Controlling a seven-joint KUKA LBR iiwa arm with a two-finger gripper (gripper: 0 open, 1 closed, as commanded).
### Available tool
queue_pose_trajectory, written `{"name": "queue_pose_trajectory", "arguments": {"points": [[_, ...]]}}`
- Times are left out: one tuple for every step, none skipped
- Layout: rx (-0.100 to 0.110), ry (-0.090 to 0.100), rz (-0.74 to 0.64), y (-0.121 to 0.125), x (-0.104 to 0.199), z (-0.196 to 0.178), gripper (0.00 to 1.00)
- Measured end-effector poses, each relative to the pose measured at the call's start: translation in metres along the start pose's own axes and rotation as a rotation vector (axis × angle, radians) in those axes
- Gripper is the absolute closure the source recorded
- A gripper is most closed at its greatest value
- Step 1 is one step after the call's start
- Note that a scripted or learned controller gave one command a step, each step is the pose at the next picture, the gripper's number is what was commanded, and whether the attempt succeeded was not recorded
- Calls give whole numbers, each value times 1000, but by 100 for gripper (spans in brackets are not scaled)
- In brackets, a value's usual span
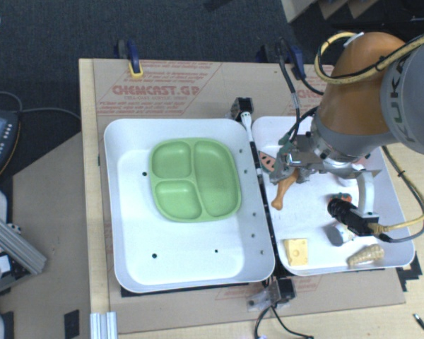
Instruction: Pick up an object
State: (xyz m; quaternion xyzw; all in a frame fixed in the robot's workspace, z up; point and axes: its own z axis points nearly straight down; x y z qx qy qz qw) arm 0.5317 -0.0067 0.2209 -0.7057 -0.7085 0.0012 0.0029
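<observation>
From the camera view, the jaws (291, 169) hung over the right bin (307, 256) on the tabletop (92, 154), closed on a brown drumstick-shaped toy (282, 191) dangling near the bin's left wall. A green divided plate (196, 179) lay in the left bin (127, 217).

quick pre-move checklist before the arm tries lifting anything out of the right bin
1. Gripper over the right bin, not the left: ok.
2. Brown stick-shaped object hangs right below the gripper; whether it sits between the fingers: cannot tell.
3. Finger opening: cannot tell, the wrist hides it.
4. That object is close to the divider between the bins; room to lift without catching the wall: cannot tell.
5. Yellow block, grey piece and cone lie apart from the gripper at the near edge: ok.
6. Green divided plate lies flat in the left bin, out of the way: ok.
</observation>
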Motion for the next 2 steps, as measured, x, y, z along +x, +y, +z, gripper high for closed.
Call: {"name": "queue_pose_trajectory", "arguments": {"points": [[-3, -1, 1, -4, 24, 0, 100], [-7, -2, 3, -13, 30, -14, 100]]}}
